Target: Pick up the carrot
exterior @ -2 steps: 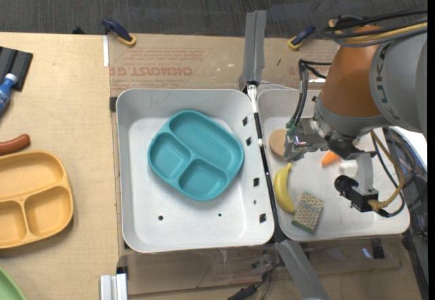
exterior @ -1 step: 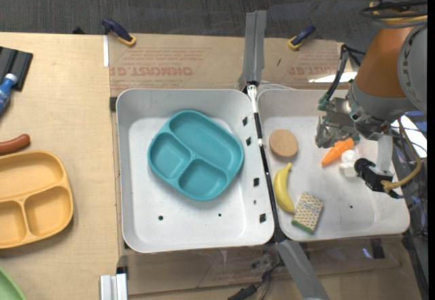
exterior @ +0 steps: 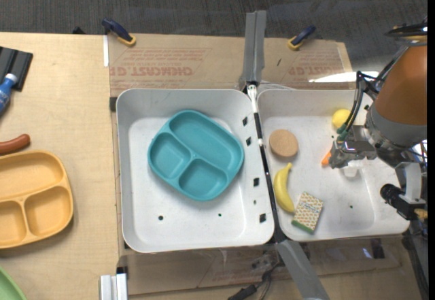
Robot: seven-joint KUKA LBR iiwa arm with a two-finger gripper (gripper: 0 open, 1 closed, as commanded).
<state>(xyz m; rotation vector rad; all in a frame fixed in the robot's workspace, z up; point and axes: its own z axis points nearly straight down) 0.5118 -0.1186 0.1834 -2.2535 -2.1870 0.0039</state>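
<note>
A: Starting at the near rim of the right bin, what lies closest?

B: A small green-and-yellow packet, flat on the bin floor near the front wall. It has print on it, but too small to read. Just beside it, up and to the left, a banana lies along the bin's left side, clear of the pincer's path.

A: And the left bin?

B: It carries a teal divided plate, set at an angle near its middle. Left of the bins, on the bare surface, sits an orange divided tray with a sausage-like toy just behind it. All of that is well apart from the job.

A: Where is the carrot?

B: The carrot shows as a small orange sliver in the right bin, right at the left of the pincer. The arm has reached in from the right and the pincer hangs low over that spot, which I judge to be the approach for the grasp. The carrot touches or nearly touches the metal, but I cannot tell whether it is between the fingers, nor whether the pincer is released or clenched.

A: Anything crowding it?

B: A round tan disc lies to the left, apart from the carrot, and a lemon sits just behind the pincer, near enough to be nudged.

A: Farther back, any writing?

B: Cardboard clamped behind the bins bears red lettering, upside down from here; I make out something like "CHEMCIZT", not with confidence.
</note>
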